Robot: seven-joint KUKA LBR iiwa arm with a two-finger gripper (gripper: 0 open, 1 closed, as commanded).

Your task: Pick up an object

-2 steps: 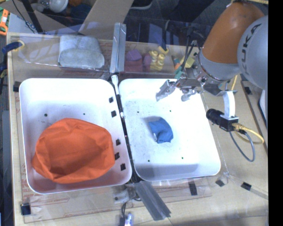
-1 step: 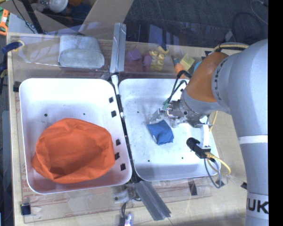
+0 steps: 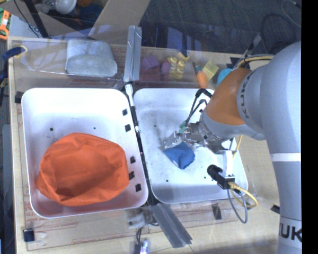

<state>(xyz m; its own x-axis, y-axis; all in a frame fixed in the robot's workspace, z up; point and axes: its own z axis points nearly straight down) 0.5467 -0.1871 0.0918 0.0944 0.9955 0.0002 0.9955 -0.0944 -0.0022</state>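
We look down on a bench carrying two shallow white bins side by side. In the right bin (image 3: 164,192), a small blue beanbag-like object (image 3: 181,156) lies near the middle of the floor. The gripper (image 3: 176,139) sits at the object's upper left edge, touching or just above it; we cannot tell how far the jaws stand apart, nor whether anything is between them. The grey arm (image 3: 265,105), with its orange band, reaches in over the bin's right rim and covers much of that side.

Bare white floor lies to the left of the blue object, toward the divider between the bins, and below it toward the near rim. A black cable plug (image 3: 218,174) hangs just beside the object's lower right.

The left bin (image 3: 69,102) holds a large orange cloth (image 3: 82,167) filling its lower half, against the near and left walls. Small toys (image 3: 178,65) and a grey pouch (image 3: 91,58) sit along the bench's far edge, behind both bins.
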